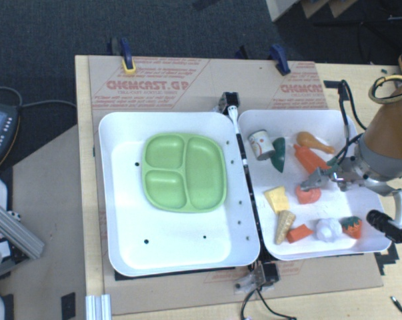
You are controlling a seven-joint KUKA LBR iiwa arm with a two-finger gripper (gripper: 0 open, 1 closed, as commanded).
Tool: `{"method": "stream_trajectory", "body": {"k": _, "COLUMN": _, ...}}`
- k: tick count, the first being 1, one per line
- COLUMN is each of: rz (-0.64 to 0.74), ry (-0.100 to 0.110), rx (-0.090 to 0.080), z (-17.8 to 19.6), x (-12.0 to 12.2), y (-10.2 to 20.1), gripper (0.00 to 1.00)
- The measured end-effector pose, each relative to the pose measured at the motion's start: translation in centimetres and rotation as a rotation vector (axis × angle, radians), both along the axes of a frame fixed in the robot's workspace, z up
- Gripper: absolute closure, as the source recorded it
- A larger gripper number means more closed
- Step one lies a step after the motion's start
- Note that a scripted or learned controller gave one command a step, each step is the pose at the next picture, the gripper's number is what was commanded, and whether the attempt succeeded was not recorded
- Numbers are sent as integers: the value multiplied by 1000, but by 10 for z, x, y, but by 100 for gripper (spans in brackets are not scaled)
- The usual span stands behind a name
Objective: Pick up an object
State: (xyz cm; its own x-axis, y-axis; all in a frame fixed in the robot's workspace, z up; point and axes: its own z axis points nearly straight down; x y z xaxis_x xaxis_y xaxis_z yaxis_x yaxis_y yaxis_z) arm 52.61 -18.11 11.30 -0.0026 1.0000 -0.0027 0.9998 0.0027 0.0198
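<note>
Nearest the lens, left bin carries a green sectioned plate lying flat. Right bin holds the toy food: yellow wedge, cone, white lump, orange carrot-like piece, red piece. Gripper sits low just above the red piece; finger opening cannot be told, nothing visibly held.

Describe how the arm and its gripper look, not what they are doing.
The arm enters from the camera view's right: a broad orange band sits above a grey, rounded metal wrist. Black and yellow cables loop beside and above it. The gripper is small, grey and metallic, with thin fingers at its tip.
</note>
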Motion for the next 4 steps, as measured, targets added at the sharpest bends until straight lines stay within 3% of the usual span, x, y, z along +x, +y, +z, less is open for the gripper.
{"method": "stream_trajectory", "body": {"k": 1, "rz": 0, "ry": -12, "rx": -2, "z": 14, "x": 4, "y": 0, "gripper": 100}}
{"method": "stream_trajectory", "body": {"k": 2, "rz": -2, "ry": 13, "rx": -1, "z": 72, "x": 10, "y": -9, "gripper": 100}}
{"method": "stream_trajectory", "body": {"k": 3, "rz": -1, "ry": 13, "rx": -1, "z": 115, "x": 12, "y": -10, "gripper": 100}}
{"method": "stream_trajectory", "body": {"k": 4, "rz": 2, "ry": 17, "rx": 2, "z": 105, "x": 35, "y": 33, "gripper": 100}}
